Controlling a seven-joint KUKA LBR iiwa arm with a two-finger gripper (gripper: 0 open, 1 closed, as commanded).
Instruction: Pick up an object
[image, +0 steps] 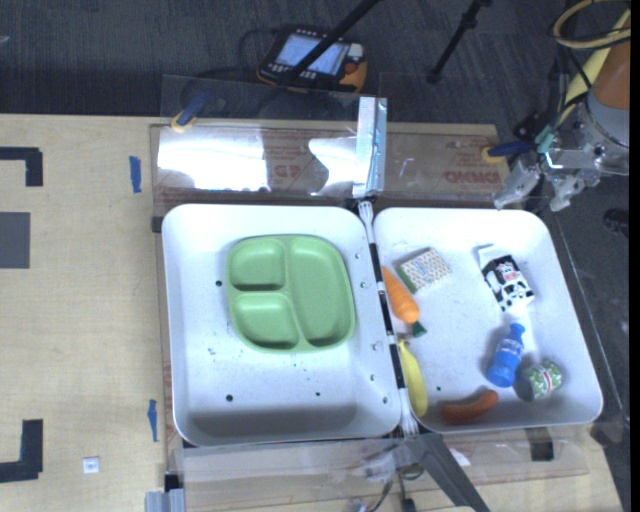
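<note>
The right bin (570, 300) holds several small objects. An orange carrot (401, 298) lies by the left wall, with a patterned box (423, 269) beside it. A cow-print carton (506, 279) lies toward the right. Lower down are a blue bottle (507, 355), a green can (541, 380), a brown sausage (469, 406) and a yellow banana (412, 377). My gripper (537, 195) hangs above the far right corner of this bin, outside its rim. Its fingers are open, with nothing between them.
The left bin (190, 300) holds a green divided plate (291, 292). A clear plastic wall (260, 160) and a metal post (370, 145) stand behind the bins. Cables and the arm's base (600, 90) sit at the top right.
</note>
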